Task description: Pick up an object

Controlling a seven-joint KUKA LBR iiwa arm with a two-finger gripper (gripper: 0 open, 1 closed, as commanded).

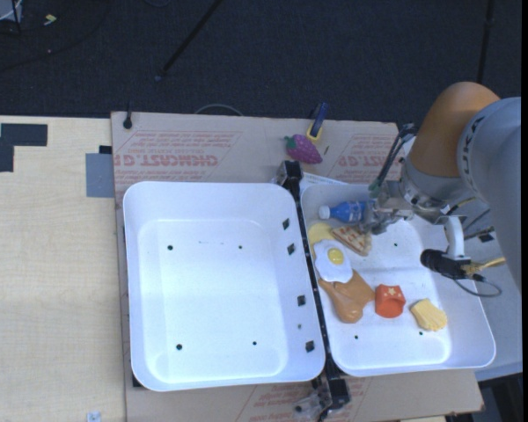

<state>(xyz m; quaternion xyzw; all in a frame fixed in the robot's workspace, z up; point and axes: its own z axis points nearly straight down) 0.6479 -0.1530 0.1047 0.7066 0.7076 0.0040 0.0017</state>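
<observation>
In the upper part of the right bin, the end effector sits low over a tight cluster of toys, and whether it is released or clenched cannot be told from this slant, since the wrist hardware hides the tip. Just beside it lie a small clear bottle with a blue cap and a tan waffle-like slice, both near enough to be the likely pick; neither can be seen gripped. The risk, as I judge it, is crowding: the bottle is round and lies on its side, so a closing grip may roll it away toward the bin wall, or catch the slice's edge along with it and lift neither cleanly. A yellow piece and a fried egg lie close below and could be nudged. Farther out rest a tan drumstick-shaped piece, a red pepper and a yellow chunk, well apart from the tool. The left bin stands alongside on the counter, and a purple toy lies outside both bins.
</observation>
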